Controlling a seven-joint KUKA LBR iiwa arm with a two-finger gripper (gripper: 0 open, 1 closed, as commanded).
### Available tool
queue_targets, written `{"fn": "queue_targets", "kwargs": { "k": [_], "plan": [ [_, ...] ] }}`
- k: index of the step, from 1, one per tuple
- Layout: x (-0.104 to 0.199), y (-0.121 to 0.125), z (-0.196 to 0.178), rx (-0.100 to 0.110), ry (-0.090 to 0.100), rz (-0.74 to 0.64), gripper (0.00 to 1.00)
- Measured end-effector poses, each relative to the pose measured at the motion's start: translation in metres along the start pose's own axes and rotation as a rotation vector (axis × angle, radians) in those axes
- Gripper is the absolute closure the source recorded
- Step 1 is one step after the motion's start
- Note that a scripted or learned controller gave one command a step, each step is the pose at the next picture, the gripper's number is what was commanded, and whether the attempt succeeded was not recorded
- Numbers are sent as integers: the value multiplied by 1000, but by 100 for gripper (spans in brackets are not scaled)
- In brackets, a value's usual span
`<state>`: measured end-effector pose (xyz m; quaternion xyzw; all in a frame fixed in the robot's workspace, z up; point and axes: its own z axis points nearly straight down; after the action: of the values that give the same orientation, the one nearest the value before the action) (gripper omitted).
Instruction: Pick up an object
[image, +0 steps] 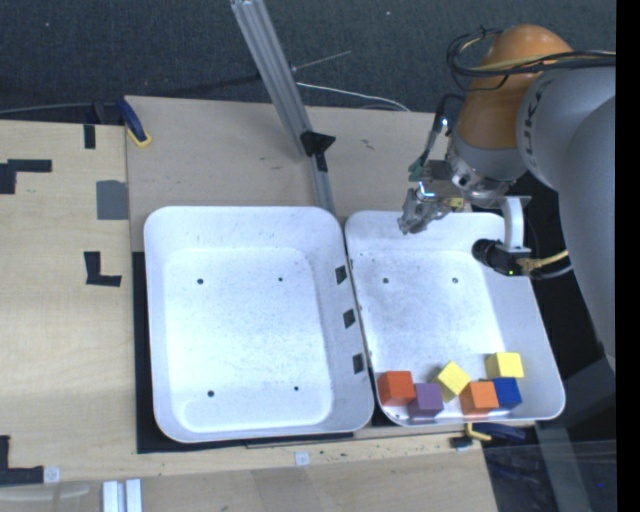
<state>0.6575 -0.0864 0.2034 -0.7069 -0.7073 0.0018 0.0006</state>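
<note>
Though binned, blocks (452, 387) far from gripper (415, 219)

The arm (575, 120) is smooth, rounded grey casing, with a glossy orange band (505, 75) bulging above the wrist. Thin dark cables (480, 50) loop over the orange section at its 12 o'clock side. Below sits a metallic wrist fitting, ending in a small dark-and-silver gripper (415, 218).
</note>
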Motion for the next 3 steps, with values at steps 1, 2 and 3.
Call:
{"fn": "queue_targets", "kwargs": {
  "k": [1,2,3],
  "plan": [
    [1,1,-12,-2,0,-2,100],
    [2,1,-21,-1,1,-4,100],
    [3,1,-31,0,1,-6,100]
  ]
}}
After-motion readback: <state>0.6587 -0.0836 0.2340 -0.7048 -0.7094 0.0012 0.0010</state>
